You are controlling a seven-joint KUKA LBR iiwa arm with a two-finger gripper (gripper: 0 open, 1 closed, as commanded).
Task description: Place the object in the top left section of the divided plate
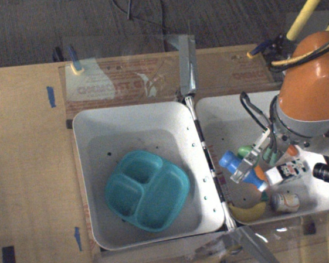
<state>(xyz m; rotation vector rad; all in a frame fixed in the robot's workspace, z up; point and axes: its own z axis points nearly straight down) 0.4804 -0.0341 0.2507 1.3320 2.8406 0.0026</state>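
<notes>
Orange and grey, the arm (310,90) bulks largest at the right edge, its wrist angled down and leftward into the right-hand bin.

Going from left to right: brown cardboard bench (27,173) carries three strips of blue tape and some black corner marks. Two white bins sit side by side on it, touching along their shared rims. One teal divided plate (148,190) lies in the left bin (93,130), tilted relative to the bin walls, with three sections: two small ones on its upper-left side and one large one toward the lower right. All three sections hold nothing.

Clutter gathers toward the lower half of the right bin (221,112). One blue object (235,164) lies near the bin's left wall, and the gripper (246,161) hangs right at it, its silver fingers reaching down-left; whether they are spread or pinching anything cannot be made out from this angle. One green item (246,149) sits just above the gripper tip. One yellow banana (248,211) lies along the bin's lower edge. Beside it to the right rests one small pale can (286,202) on its side, and above that one white carton (286,171) with dark print.
</notes>
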